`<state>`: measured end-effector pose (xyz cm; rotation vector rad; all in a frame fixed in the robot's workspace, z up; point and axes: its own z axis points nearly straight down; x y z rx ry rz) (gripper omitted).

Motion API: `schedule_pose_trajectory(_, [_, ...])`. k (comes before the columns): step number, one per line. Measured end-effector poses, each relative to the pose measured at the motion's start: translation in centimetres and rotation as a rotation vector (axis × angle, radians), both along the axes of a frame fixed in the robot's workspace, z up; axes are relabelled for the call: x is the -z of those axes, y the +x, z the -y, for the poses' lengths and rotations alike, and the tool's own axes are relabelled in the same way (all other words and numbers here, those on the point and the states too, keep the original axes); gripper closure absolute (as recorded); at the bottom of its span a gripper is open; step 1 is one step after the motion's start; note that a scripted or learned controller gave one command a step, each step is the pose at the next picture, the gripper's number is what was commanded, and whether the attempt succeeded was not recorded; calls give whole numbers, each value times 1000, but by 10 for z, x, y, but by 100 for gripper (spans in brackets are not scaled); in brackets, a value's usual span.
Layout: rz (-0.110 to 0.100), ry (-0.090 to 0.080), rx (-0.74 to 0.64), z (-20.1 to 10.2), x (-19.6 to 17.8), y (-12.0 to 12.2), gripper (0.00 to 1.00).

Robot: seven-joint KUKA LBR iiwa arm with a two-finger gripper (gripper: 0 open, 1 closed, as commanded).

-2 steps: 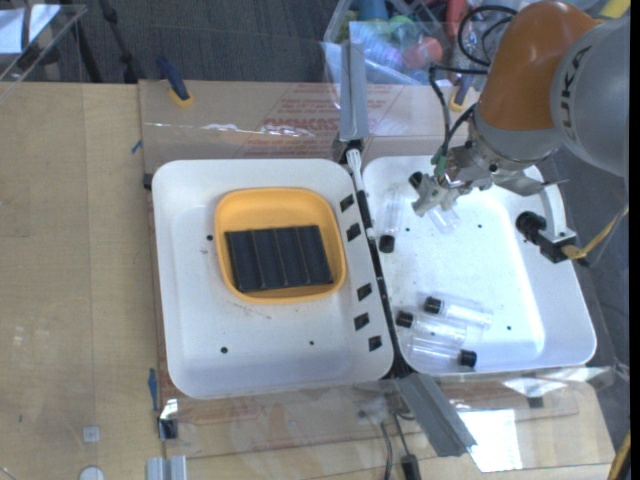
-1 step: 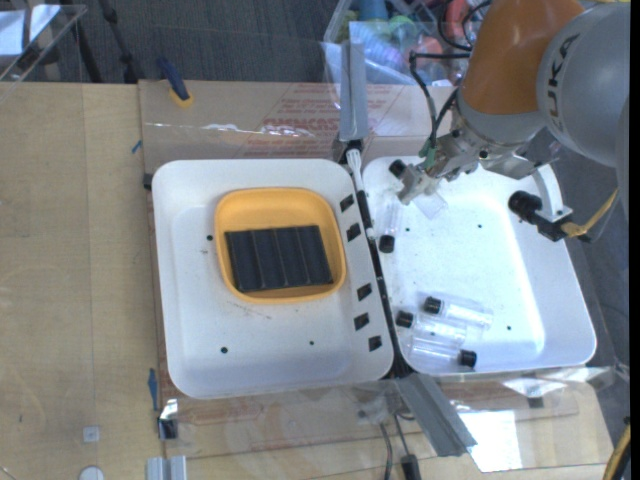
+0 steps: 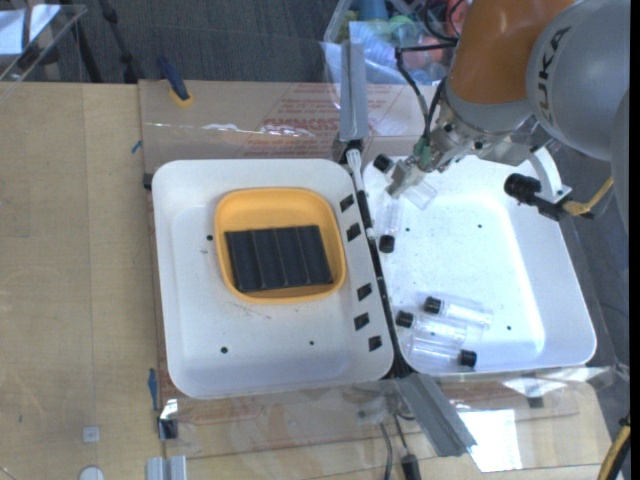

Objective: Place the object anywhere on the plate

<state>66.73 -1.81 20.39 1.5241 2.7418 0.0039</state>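
Object: clear plastic vials with black caps. One vial (image 3: 398, 205) stands near the upper-left corner of the right bin (image 3: 560, 298), at about 10 o'clock from that bin's centre, just below the gripper. Which vial the task means cannot be told.
Other vials: two or three clear vials (image 3: 452, 313) lie close together on the right bin floor at about 6 o'clock from its centre, well apart from the gripper; another capped one (image 3: 440, 353) lies near the bin's front wall.
Plate: orange plate (image 3: 280, 206) in the left bin (image 3: 190, 348), near that bin's centre. It bears a dark ribbed block (image 3: 278, 256). No vial rests on it.
Gripper: gripper (image 3: 412, 171) hangs over the upper-left corner of the right bin, at about 3 o'clock from the plate. Whether the tool is spread or pressed together cannot be told; something pale and clear sits at its tip, but a grasp is not visible.
Arm: grey arm with orange band (image 3: 505, 28) reaches in from 2 o'clock.
Divider: the bins' shared edge (image 3: 362, 258) lies between gripper and plate.
Progress: early, by judgement. Placement not done. Left: secure a vial, carry it across the divider toward 9 o'clock, set it on the plate.
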Motion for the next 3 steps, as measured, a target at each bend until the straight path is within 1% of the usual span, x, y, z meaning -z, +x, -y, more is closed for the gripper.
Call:
schedule_pose_trajectory(1, [1, -1, -109, -16, -17, 0, 100])
schedule_pose_trajectory(2, [-5, 0, -417, -18, 19, -5, 100])
schedule_pose_trajectory(3, [-4, 0, -416, -18, 18, -4, 0])
